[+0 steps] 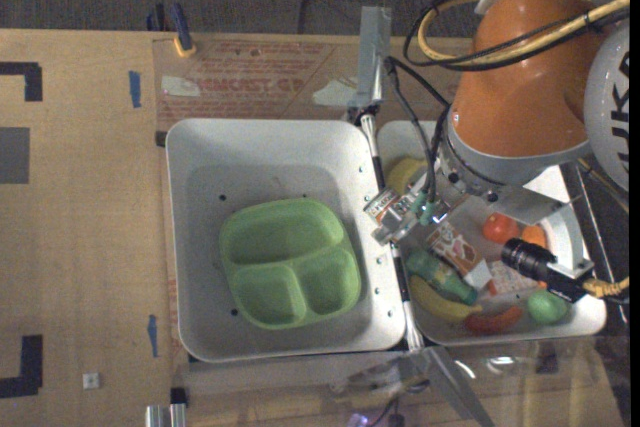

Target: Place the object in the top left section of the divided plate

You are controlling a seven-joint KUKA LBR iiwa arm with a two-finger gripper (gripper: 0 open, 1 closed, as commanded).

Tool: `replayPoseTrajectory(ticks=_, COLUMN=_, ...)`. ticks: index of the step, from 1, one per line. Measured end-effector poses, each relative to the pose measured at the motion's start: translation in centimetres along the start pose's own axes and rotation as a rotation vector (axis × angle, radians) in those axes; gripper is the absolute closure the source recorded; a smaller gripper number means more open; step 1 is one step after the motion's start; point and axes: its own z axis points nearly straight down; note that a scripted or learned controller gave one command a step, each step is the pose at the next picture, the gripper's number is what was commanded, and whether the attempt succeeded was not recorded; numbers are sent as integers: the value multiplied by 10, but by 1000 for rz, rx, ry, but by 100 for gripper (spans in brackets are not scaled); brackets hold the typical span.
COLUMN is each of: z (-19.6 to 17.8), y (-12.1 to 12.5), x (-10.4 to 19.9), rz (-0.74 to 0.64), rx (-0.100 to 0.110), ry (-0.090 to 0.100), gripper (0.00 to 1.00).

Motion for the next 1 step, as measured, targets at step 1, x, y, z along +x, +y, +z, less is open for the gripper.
replayPoseTrajectory(ticks=1, z=87, y=0, x=-59, rz=-76, rx=2, ry=2, gripper=100)
